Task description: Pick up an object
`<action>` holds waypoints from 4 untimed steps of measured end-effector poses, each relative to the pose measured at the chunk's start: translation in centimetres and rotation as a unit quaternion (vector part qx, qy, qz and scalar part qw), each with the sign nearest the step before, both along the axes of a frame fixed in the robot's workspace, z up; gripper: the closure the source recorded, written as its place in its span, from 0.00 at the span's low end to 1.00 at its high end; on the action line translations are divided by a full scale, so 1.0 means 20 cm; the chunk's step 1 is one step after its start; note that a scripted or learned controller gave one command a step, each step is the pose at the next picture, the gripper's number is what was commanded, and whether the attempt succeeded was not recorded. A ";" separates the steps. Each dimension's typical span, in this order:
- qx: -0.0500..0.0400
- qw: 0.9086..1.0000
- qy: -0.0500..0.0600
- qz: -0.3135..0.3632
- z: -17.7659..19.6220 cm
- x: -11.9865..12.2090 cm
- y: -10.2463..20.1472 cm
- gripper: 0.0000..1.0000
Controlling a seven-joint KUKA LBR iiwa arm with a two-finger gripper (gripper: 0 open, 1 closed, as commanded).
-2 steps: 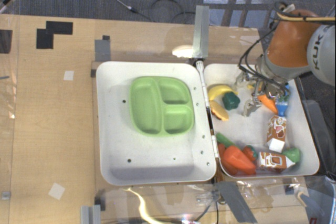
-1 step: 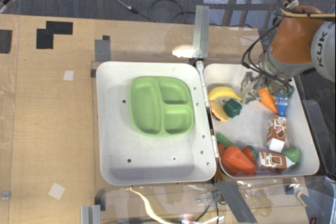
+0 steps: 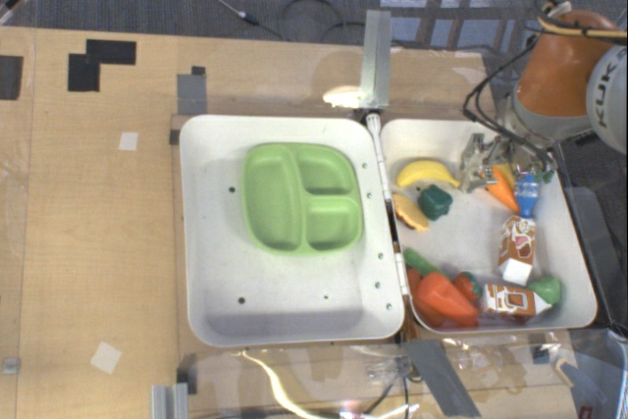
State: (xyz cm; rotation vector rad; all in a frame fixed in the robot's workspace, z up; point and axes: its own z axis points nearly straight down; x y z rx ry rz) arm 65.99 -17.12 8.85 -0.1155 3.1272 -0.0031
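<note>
I am down in the right bin (image 3: 586, 304), near its far edge, with my arm reaching in from the right and the orange band sitting above my wrist. My claw (image 3: 483, 170) hangs low between the yellow banana (image 3: 426, 174) on one side and the orange carrot (image 3: 503, 188) on the other, close to both. Whether it is apart or together I cannot tell from this slant; the metal parts blur into one another, and I see nothing clearly clamped in it.

The pickable things all lie in this bin: a dark green block (image 3: 435, 202) just beside the banana, a small blue bottle (image 3: 527, 194) touching the carrot toward the right wall, a printed carton (image 3: 517, 250) along that wall, and a heap at the near edge with a red-orange pepper (image 3: 446, 300) and a second carton (image 3: 509, 302). The left bin (image 3: 211, 240) carries the green divided tray (image 3: 299, 197) in its middle.

I judge this as the reaching and closing step, with no lift begun. The next move calls for settling on one target, most likely the carrot or banana, squaring over it, closing firmly, then rising straight without dragging the neighbours.
</note>
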 end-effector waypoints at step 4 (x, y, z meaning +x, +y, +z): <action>0.002 0.975 -0.001 -0.221 0.00 -0.45 -0.12 0.00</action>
